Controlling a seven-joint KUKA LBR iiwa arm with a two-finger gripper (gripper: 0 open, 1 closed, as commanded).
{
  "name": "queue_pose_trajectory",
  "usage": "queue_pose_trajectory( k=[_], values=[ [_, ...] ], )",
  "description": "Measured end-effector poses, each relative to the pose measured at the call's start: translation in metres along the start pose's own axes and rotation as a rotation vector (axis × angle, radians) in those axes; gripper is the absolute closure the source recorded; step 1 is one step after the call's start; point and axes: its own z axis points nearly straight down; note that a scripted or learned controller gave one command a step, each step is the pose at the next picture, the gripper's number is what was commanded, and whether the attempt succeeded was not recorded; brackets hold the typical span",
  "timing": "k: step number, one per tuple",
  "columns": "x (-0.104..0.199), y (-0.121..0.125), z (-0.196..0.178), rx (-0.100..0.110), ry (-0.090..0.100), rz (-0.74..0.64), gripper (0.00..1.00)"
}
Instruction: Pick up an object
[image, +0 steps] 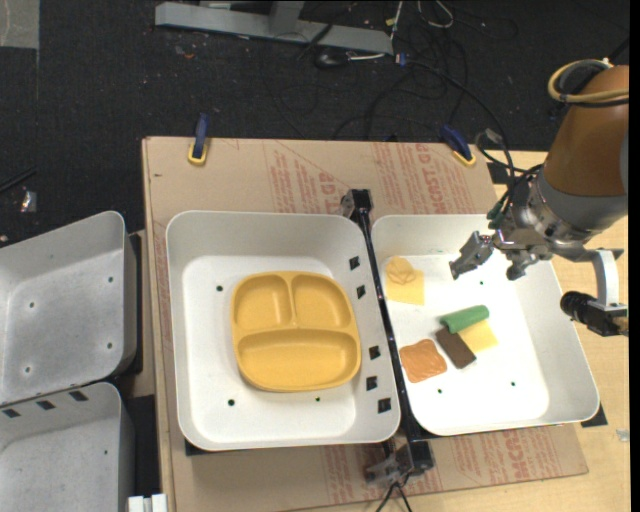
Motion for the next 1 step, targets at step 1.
queue_pose_trajectory(
  k=[1],
  values=[
    [0.0003, 0.0024, -0.0068, -0.012, -0.001, -0.002, 0.00]
  ],
)
